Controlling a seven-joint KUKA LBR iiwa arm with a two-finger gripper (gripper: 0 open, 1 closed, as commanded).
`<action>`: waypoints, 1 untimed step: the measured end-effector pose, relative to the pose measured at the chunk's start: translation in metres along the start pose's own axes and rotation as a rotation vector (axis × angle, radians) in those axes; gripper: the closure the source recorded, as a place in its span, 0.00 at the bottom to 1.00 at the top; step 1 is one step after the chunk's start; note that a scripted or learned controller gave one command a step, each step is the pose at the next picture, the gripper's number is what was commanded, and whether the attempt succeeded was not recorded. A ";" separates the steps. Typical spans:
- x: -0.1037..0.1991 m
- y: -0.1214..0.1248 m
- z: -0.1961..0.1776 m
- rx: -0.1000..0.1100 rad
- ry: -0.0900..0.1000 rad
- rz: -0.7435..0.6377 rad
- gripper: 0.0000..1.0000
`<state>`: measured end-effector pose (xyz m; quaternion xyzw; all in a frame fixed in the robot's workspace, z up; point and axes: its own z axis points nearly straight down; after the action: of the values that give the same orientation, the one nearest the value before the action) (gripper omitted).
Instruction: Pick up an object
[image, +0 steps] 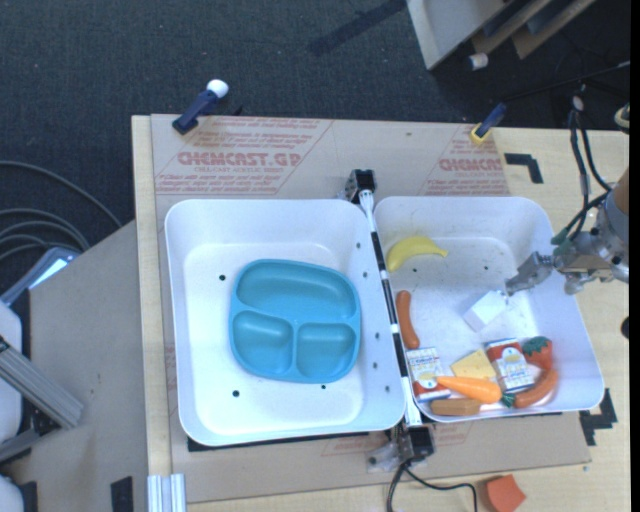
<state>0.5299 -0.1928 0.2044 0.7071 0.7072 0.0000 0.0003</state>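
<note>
The right bin (560, 330) holds a yellow banana (415, 250) at its back left. A red sausage (405, 318) lies along its left wall, and a small white block (487, 310) sits in the middle. Toy food is piled at the front: an orange carrot (470, 388), a yellow cheese wedge (478, 365), two small printed boxes (425, 365), (513, 368) and a curved red sausage (545, 385). My gripper (530, 272) hangs over the bin's right side, above and to the right of the white block. Nothing can be seen held in it.
A blue divided plate (295, 320) lies in the left bin (190, 300). A black clamp (362, 185) joins the bins at the back. Cables (585, 160) run down at the right edge. An orange piece (503, 492) lies on the bench in front.
</note>
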 end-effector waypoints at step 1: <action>0.046 -0.049 0.117 -0.006 -0.002 0.000 0.00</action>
<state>0.4808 -0.1467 0.0871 0.7072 0.7070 0.0014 0.0030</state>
